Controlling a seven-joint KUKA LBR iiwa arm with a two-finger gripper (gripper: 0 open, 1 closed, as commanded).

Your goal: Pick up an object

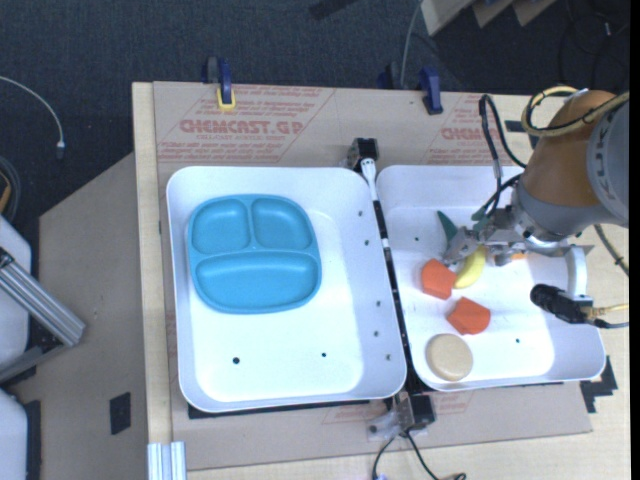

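In the left bin (285, 373), toward its far left part, lies a blue divided plate (255, 252) with three compartments, flat on the white floor; the rest of that bin's floor is bare white apart from a few small dark dots. Both bins sit on a brown board printed with red lettering, which covers the tabletop (290, 118) and is clamped at the far edge by two blue clamps (222, 78). A black strip runs between the bins where their rims meet.

In the right bin (520, 368) several small things cluster near the middle. An orange block (436, 279) lies nearest the divider, touching a yellow banana-like piece (470, 269) just to its right. A dark green piece (449, 228) lies just beyond them. Nearer the front are a red-orange block (468, 316) and, below it, a round beige disc (449, 356) close to the front rim.

The gripper (492, 245) hangs low over the yellow piece and the green piece, its wrist above the bin's right half. Whether the fingers are parted or closed cannot be told, nor whether they touch anything.
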